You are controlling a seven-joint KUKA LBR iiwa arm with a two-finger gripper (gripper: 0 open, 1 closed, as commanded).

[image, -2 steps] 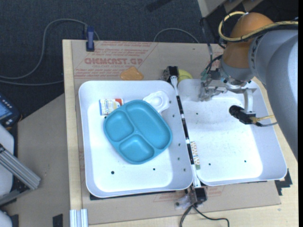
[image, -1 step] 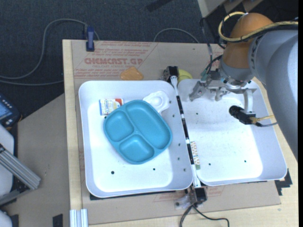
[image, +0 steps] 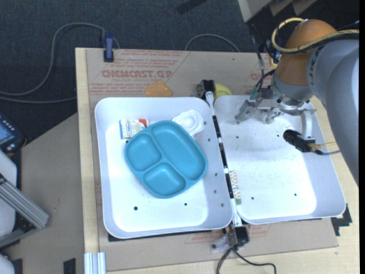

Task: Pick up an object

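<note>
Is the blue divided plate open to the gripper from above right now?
Probably yes: the blue divided plate lies face-up in the left bin with nothing on top; the gripper hangs over the right bin.

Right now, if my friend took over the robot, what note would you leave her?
Gripper: over the far end of the right bin; nothing seen between its fingers.
Left bin: blue divided plate in the middle, a small carton and a white cup lying behind it, partly tucked under the plate.
Done: nothing picked up yet.
Left: move over to the left bin, grab one object, lift it.
</note>
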